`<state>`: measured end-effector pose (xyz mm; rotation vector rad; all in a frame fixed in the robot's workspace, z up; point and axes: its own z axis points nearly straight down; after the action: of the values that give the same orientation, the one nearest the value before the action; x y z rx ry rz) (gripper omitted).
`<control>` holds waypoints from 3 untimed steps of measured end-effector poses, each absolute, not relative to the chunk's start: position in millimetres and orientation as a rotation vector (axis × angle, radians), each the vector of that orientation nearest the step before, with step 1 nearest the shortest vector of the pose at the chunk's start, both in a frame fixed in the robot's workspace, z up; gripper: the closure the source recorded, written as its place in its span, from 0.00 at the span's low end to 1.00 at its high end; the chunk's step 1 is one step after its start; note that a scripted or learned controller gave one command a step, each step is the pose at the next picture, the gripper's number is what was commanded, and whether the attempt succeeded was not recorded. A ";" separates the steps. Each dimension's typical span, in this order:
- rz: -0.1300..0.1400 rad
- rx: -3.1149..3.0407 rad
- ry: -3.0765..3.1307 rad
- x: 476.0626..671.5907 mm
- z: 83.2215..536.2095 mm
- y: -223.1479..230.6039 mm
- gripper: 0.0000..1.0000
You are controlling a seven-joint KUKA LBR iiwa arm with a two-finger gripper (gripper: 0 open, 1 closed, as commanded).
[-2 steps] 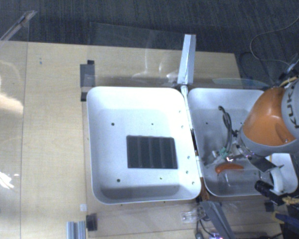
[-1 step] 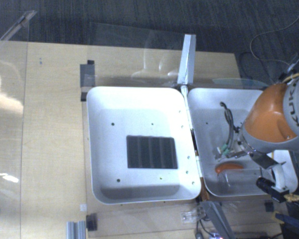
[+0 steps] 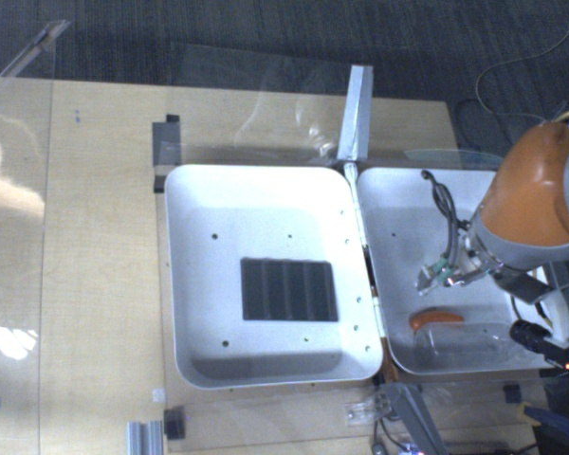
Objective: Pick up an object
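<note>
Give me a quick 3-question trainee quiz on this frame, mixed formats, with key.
1. True or false: the orange object lies in the right bin.
2. Multiple choice: the dark ribbed rectangle sits in
A. the left bin
B. the right bin
C. on the wooden bench outside the bins
3. Fill in: the gripper hangs over the ____ bin, just above the orange object in the image.

Key: 1 true; 2 A; 3 right.
</note>
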<state>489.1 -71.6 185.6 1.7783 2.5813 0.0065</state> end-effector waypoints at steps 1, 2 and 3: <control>0.008 1.713 2.624 496.7 221.2 -31.9 1.00; 0.008 1.713 2.624 496.7 221.1 -31.9 0.00; 0.011 1.694 2.627 492.0 90.4 -95.1 0.00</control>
<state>492.0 -95.1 90.4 1.6938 2.6265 0.0108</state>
